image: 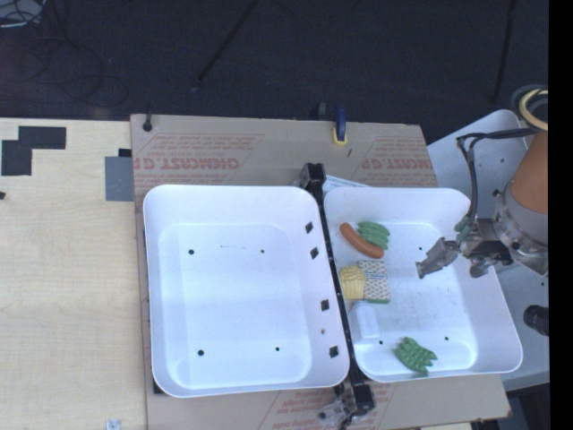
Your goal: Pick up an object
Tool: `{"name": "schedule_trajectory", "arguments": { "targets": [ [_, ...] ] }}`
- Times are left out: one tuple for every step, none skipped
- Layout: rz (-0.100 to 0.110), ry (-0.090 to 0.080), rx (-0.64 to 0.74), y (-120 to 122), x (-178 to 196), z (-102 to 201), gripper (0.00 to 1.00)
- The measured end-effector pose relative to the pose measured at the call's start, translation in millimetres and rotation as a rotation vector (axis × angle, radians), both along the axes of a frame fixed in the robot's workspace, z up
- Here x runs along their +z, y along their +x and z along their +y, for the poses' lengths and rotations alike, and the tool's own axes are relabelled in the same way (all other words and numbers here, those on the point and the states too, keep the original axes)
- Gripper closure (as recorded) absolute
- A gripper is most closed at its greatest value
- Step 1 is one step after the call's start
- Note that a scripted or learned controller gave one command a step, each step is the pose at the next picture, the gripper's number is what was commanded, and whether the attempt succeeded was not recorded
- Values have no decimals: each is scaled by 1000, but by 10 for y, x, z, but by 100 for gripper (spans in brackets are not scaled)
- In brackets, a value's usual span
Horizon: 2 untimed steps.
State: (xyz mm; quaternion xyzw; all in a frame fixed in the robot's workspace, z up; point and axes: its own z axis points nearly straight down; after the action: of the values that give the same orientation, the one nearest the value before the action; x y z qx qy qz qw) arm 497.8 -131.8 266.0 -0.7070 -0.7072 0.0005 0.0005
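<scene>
The right bin (488, 330) holds several small toys. An orange sausage (361, 241) lies near its far left corner, touching a green leafy piece (374, 233). Below them a yellow corn cob (353, 283) rests against a pale checked piece (377, 286). Another green piece (414, 354) lies near the front edge. My gripper (448, 269) hangs over the right half of this bin, to the right of the corn and sausage. It stands open, its fingers spread with nothing between them.
The left bin (161, 330) lies beside the right one, with a black divider (327, 285) between them. Both bins rest on a brown cardboard sheet (233, 155). The arm enters from the right over a grey surface (457, 159).
</scene>
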Motion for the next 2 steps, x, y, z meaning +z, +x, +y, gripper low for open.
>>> {"name": "schedule_trajectory", "arguments": {
  "targets": [
    [-18, -7, 3, 662, 1426, -391, 0],
    [-15, -1, 7, 1068, 2673, 246, 0]
  ]
}}
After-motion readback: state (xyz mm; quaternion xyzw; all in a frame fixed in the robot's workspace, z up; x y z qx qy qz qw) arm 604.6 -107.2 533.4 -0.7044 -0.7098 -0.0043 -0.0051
